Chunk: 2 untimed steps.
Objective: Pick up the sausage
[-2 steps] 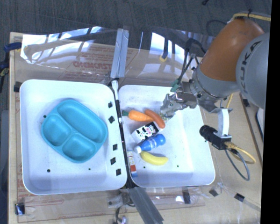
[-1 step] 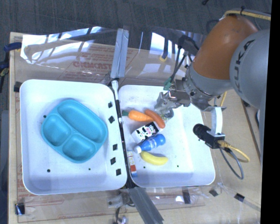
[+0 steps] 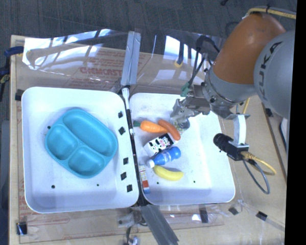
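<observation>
The sausage [image 3: 169, 129], a short reddish-orange link, lies in the right bin [image 3: 211, 173] near its far left part, slanting down to the right. Beside it on the left lies an orange carrot [image 3: 150, 126] with a green tip. My gripper [image 3: 181, 119] hangs just up and right of the sausage, its fingertips close over the sausage's right end. The grey arm with the orange band reaches in from the upper right.
Below the sausage lie a black-and-white cow-patterned carton [image 3: 159, 143], a blue bottle [image 3: 166, 156] with a white cap and a yellow banana [image 3: 169, 173]. The left bin [image 3: 32, 185] holds a blue divided plate [image 3: 81, 141]. A black cable plug [image 3: 226, 144] hangs over the right bin.
</observation>
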### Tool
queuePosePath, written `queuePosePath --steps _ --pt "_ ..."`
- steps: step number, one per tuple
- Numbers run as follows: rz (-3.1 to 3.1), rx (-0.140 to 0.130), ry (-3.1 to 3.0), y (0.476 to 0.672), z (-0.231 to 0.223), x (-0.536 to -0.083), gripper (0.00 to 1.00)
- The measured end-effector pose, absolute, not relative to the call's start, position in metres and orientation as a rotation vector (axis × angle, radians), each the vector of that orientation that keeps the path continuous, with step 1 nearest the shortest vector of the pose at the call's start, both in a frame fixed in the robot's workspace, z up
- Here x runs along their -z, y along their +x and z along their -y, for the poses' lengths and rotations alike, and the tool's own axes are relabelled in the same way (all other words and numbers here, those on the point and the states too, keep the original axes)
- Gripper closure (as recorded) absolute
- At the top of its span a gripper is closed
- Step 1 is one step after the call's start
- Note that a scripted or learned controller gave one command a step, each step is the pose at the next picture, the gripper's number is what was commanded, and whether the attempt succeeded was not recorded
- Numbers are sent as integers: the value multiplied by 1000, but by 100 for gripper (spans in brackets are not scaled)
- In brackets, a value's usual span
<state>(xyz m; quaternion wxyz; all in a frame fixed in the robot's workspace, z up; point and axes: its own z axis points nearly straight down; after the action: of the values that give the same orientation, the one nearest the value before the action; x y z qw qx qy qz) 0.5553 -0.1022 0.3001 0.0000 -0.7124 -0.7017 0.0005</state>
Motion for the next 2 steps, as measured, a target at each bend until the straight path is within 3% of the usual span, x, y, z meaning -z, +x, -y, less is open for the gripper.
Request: queuePosePath --steps 2 --pt "2218 -6 -2223 556 102 -319 100"
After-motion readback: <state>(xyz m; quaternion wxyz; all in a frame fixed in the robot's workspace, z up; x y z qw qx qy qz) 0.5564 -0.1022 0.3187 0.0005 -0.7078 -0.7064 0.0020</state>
